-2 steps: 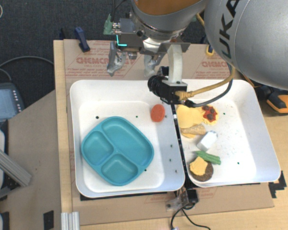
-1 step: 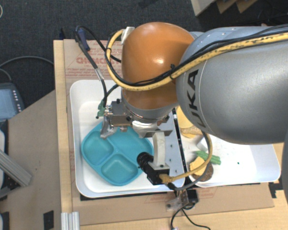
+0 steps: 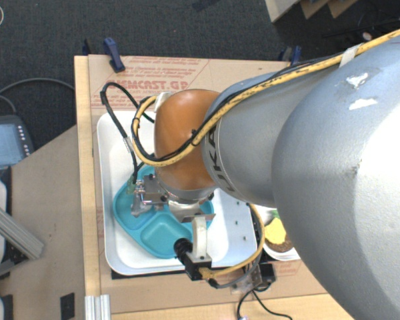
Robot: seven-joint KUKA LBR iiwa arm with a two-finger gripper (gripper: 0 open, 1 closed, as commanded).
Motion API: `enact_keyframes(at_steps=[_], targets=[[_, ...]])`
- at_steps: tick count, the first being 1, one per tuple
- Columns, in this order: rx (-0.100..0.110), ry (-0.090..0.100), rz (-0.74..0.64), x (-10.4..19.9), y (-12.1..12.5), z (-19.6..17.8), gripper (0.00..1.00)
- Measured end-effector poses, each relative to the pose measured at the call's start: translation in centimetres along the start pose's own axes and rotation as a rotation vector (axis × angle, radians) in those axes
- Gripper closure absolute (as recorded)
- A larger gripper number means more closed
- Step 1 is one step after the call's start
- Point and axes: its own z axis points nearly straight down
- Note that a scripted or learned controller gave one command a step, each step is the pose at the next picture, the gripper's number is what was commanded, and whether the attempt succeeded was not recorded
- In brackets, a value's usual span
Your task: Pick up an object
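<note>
A teal plastic sectioned plate (image 3: 155, 233) lies in the left white bin (image 3: 110, 179), toward its near side. The arm's orange wrist band (image 3: 181, 139) hangs right over the plate, and the metal gripper body (image 3: 150, 192) sits low just above the plate's upper part. The wrist covers the fingertips. In the right bin, a yellow object (image 3: 275, 232) on something brown peeks out beneath the arm.
The grey arm (image 3: 320, 145) spans the right half of the view and covers most of the right bin. Black and yellow cables (image 3: 130, 122) loop off the wrist over the left bin. The wooden bench edge (image 3: 83, 179) runs along the left.
</note>
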Motion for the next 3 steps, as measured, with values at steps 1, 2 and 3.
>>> enact_keyframes(at_steps=[1, 2, 3], targets=[[-0.014, 0.008, 0.001, 0.2, 0.2, -1.8, 1.0], [-0.023, 0.004, 0.005, -4.8, 10.2, -2.6, 1.0], [-0.022, 0.011, -0.007, 0.5, 9.2, -8.6, 1.0]])
